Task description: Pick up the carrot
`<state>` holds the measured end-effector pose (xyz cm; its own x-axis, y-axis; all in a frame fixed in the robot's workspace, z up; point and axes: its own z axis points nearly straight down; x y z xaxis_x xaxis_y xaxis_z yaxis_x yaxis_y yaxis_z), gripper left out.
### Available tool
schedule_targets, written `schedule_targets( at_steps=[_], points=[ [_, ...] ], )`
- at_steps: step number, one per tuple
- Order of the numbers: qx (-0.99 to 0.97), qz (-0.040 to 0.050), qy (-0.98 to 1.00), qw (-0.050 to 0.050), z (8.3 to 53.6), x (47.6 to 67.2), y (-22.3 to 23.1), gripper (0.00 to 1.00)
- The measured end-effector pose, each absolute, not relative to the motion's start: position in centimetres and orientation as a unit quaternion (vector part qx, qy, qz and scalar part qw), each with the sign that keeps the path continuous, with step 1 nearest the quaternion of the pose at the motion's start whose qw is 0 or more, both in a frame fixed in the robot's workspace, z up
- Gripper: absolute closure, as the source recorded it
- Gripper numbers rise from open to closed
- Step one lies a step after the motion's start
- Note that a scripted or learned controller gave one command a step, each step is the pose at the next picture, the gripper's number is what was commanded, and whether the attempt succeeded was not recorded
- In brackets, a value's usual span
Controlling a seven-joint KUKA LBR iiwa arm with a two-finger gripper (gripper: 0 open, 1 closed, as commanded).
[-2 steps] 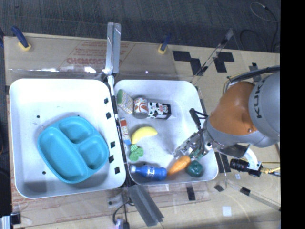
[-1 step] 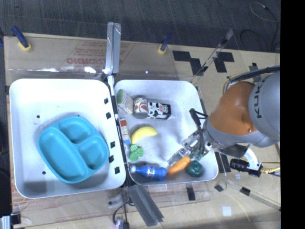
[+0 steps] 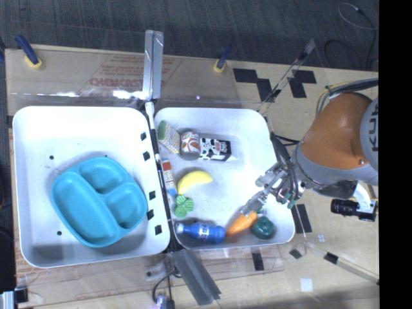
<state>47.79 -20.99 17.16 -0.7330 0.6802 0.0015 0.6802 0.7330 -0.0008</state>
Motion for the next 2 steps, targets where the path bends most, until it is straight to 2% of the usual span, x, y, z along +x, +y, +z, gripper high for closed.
schedule_targets(
  at_steps=[1,2],
  points=[
    [-0.332,0.0001,-0.943,0.0,9.1,47.81,-20.93,0.0],
    [-0.33,-0.0001,-0.944,0.001,9.97,47.9,-20.87,1.0]
  ],
)
